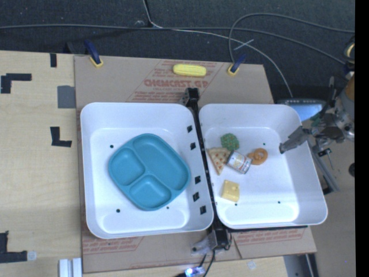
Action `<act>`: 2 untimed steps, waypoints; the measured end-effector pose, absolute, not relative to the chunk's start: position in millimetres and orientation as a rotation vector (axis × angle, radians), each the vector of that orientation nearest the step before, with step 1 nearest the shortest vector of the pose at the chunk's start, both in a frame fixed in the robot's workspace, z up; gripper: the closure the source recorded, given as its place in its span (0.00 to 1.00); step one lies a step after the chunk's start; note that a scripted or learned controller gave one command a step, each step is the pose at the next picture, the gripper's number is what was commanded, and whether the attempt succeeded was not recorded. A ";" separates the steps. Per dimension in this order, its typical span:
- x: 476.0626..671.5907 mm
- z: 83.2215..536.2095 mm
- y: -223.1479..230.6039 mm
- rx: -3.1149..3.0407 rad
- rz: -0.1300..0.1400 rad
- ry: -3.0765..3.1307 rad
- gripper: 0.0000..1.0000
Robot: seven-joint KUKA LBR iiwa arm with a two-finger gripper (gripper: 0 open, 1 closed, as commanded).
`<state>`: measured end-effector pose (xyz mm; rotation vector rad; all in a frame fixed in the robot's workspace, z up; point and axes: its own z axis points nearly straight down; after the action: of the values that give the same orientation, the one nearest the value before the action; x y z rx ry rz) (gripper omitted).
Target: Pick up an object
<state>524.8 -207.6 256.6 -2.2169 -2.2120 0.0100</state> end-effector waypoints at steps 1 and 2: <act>527.0 262.0 -207.2 -2.220 0.002 -2.222 0.00; 520.6 206.5 -215.6 -2.219 0.006 -2.217 0.00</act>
<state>520.6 -215.6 206.5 -2.2189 -2.2169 0.0065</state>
